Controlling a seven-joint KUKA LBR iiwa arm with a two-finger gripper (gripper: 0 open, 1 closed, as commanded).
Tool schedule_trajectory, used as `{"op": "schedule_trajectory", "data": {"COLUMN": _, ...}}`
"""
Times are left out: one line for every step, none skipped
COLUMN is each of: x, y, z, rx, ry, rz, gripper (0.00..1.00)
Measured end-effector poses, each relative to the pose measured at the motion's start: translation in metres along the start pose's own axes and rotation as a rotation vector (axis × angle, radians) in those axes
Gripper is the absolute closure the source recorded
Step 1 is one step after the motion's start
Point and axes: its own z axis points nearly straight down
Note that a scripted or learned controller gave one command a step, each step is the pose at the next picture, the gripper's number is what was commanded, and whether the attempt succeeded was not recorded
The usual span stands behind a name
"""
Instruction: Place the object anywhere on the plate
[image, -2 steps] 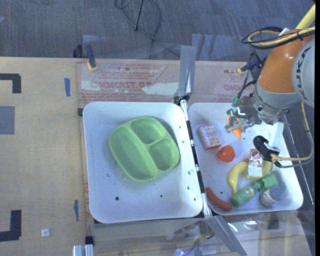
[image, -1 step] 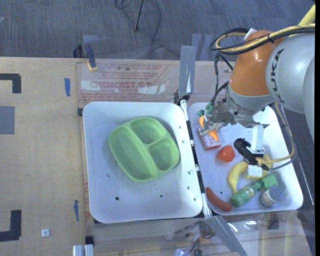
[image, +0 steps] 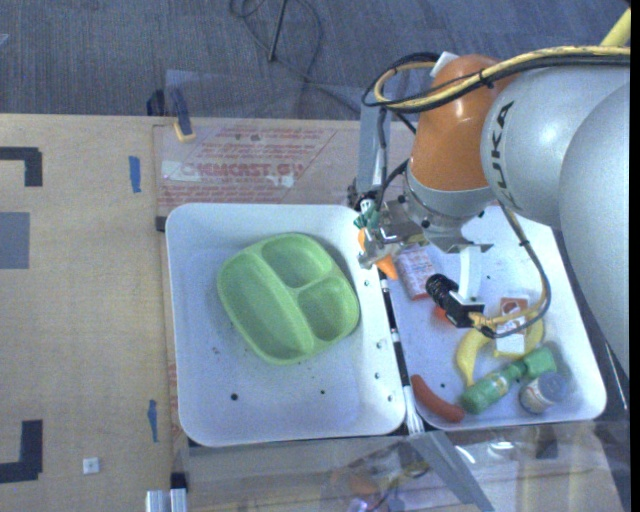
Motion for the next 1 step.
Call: {"op": "schedule_trajectory", "data": {"x": -0.0003, "y": 0.0000, "z": -0.0002, "rx": 0.000, "ry": 0.000, "rz": 0.000, "gripper": 0.00}}
